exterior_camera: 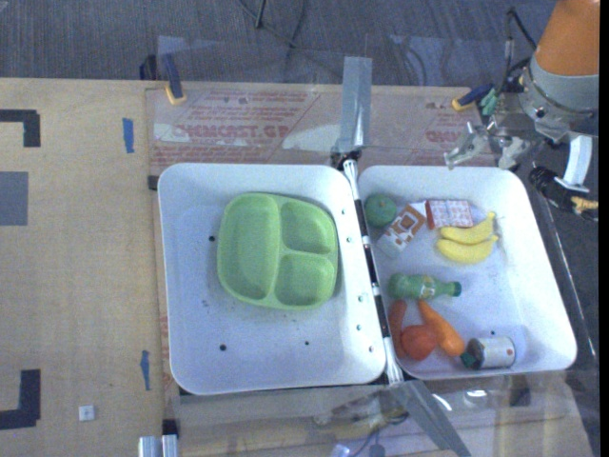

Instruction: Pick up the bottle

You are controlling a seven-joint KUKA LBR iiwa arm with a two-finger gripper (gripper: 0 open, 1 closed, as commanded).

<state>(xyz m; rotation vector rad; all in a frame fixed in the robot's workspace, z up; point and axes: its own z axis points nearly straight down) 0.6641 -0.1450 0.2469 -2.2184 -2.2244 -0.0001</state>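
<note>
Green bottle [423,287] lies well apart from the hand [485,146].

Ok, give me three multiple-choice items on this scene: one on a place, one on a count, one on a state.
1. The green bottle lies in:
A. the right bin
B. the left bin
C. the green tray

2. Compartments in the tray:
A. two
B. three
C. five

3. The bottle is:
A. upright
B. on its side
C. lifted

Answers:
1 A, it lies below the banana.
2 B, its ridges mark off three.
3 B, its cap points right and the gripper is at the bin's far rim.
</note>
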